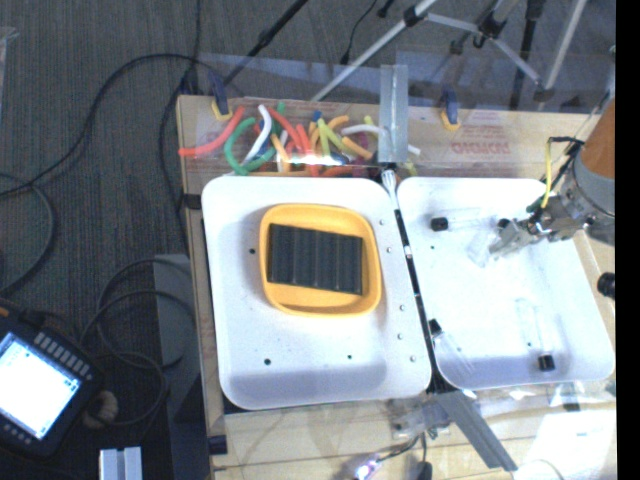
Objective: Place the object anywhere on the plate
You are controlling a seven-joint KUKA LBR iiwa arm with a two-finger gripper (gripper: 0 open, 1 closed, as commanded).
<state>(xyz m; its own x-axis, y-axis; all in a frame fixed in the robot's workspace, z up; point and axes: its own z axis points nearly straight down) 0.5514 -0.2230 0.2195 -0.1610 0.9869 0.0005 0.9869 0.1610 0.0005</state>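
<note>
I see the yellow plate (320, 260) sitting near the middle of the left bin (235, 368), a dark ribbed insert (316, 259) lying flat in its well. The arm reaches in from the right edge, and its hand (512, 236) hangs low over the right bin (590, 358), close to that bin's far right corner. Its tip is a blur of grey and clear parts, so I cannot tell how far apart it stands or whether it has anything. Three clear tubes with black caps lie in the right bin: one (462, 223) near the far edge just left of the hand, one (533, 332) toward the near right corner, one (441, 338) along the left edge. Coloured cords (290, 140) are heaped on the surface behind the left bin.
</note>
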